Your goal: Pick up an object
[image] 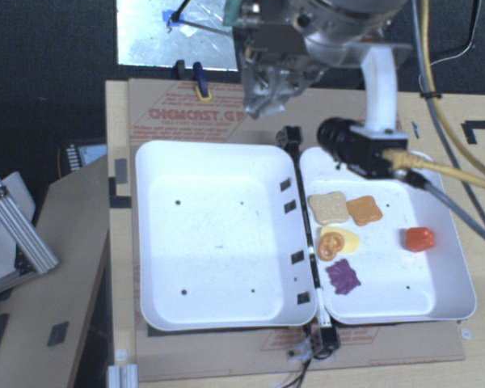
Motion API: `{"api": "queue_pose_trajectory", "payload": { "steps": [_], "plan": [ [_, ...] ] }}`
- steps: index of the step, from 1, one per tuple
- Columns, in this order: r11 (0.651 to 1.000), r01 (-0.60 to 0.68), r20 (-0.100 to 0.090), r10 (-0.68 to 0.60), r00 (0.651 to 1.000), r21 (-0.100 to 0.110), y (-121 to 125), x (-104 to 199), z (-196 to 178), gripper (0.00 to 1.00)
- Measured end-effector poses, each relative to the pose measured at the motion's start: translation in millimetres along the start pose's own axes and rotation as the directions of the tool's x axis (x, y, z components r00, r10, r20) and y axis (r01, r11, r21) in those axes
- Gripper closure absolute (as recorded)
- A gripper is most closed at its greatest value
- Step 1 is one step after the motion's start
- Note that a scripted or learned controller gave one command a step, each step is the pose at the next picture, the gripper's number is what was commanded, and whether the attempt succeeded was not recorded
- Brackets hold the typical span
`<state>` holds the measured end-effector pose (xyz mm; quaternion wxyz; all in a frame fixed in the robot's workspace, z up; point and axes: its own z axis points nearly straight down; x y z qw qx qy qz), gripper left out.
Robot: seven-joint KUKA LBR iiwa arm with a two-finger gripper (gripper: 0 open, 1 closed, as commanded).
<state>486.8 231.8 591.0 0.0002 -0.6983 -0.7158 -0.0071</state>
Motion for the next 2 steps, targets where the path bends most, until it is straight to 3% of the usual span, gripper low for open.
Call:
{"api": "queue_pose_trajectory", "payload": {
  "steps": [1,2],
  "plan": [
    [1.000,0.001,0.001,-0.001,1.000,0.001,0.0,0.0,0.5,0.00],
    [1.000,0.004,-0.002,-0.004,1.000,-0.002,0.2,0.4,-11.1,1.00]
  ]
}}
